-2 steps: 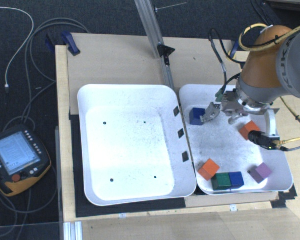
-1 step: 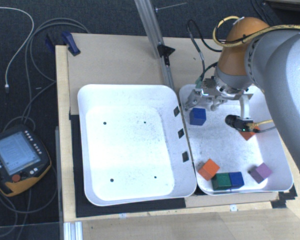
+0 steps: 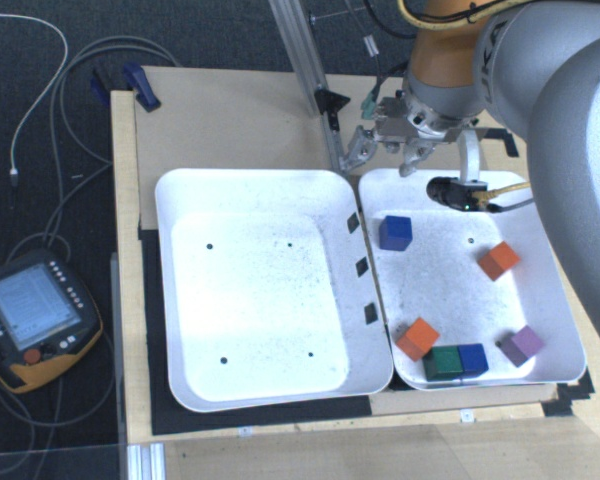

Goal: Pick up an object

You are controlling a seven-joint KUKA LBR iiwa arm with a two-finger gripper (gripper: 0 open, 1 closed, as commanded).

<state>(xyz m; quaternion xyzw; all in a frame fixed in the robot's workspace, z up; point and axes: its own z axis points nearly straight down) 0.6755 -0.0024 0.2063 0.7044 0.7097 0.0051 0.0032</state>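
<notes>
We note the pincer [image 3: 382, 153] spread wide, holding nothing, above the right bin's [image 3: 565, 343] far-left corner. Blue cube [image 3: 396, 233] sits just near of it; other blocks lie nearer us.

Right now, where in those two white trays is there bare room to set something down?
The left bin is bare floor, wall to wall. In the right bin, the middle is free, between the blue cube and orange cube. Its near edge is crowded with blocks.
</notes>
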